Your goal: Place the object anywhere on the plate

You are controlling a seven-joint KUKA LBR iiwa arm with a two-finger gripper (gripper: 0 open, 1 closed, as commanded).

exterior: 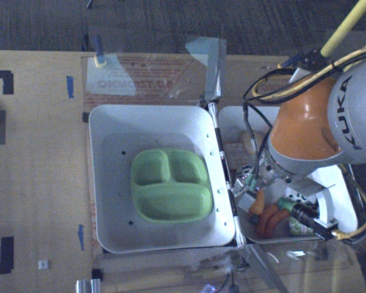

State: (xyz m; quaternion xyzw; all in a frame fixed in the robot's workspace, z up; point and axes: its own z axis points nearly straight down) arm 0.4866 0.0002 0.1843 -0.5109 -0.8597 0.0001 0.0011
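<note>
A green plate (170,185) with three compartments lies in the middle of the left bin (110,133), with nothing on it. My arm's orange band and wrist hang over the right bin (232,118). The gripper (249,185) reaches down near that bin's left wall, largely covered by the wrist. Just below it lie a small orange piece (257,202) and red sausage-like pieces (271,220). Whether anything is held is hidden.
A green-and-white item (299,227) lies at the right bin's front, and a beige object (249,143) near its back. Cables (274,81) loop above the arm. A clear plastic sheet (140,78) is taped behind the left bin.
</note>
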